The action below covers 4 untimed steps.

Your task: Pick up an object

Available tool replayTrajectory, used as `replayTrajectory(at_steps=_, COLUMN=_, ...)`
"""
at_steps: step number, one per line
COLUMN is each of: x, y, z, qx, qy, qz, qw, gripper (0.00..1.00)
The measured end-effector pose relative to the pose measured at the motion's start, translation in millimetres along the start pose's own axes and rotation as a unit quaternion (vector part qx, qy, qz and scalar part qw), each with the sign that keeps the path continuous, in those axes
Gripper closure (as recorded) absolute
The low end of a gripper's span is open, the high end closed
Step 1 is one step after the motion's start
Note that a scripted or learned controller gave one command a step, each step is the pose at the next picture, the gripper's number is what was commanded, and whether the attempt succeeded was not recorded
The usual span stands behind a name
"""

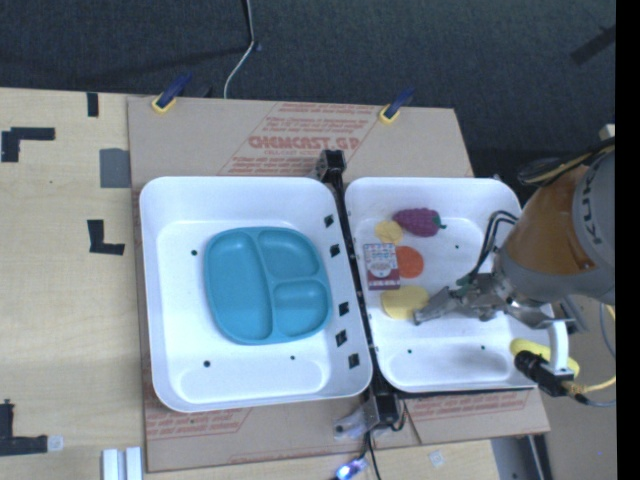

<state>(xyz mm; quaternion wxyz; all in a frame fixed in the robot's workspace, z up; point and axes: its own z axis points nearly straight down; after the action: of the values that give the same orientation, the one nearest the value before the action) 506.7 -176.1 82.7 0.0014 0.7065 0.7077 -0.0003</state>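
The arm (560, 243) reaches in from the right over the right bin (440, 373), and its claw (425, 313) sits low inside that bin, pointing left toward a cluster of small objects. Whether the claw is spread or closed cannot be told at this angle, and nothing is seen held in it. Its tip lies touching or just beside a flat yellow piece (400, 303), the nearest candidate for the pick. Just behind that piece lie a small printed packet (381, 265) and an orange piece (409, 262), close together; further back sit a second yellow piece (388, 232) and a purple toy (418, 221). The left bin (170, 268) carries a blue divided plate (268, 284). Judgement: the yellow piece is thin and low, so the claw should straddle it squarely and go fully down before closing. Crowding by the packet risks a nudge or double grab.
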Motion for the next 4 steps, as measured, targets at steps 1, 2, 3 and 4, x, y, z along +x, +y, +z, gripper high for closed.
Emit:
replayTrajectory(at_steps=1, x=-1, y=1, z=-12, qx=0.0, qy=-0.001, qz=0.0, qw=1.0, gripper=1.0)
replayTrajectory(at_steps=2, x=-3, y=2, z=-74, qx=-0.001, qy=0.001, qz=0.0, qw=1.0, gripper=1.0)
replayTrajectory(at_steps=3, x=-4, y=4, z=-125, qx=-0.001, qy=0.001, qz=0.0, qw=1.0, gripper=1.0)
replayTrajectory(at_steps=4, x=54, y=12, z=-136, qx=0.001, qy=0.002, qz=-0.003, qw=1.0, gripper=1.0)
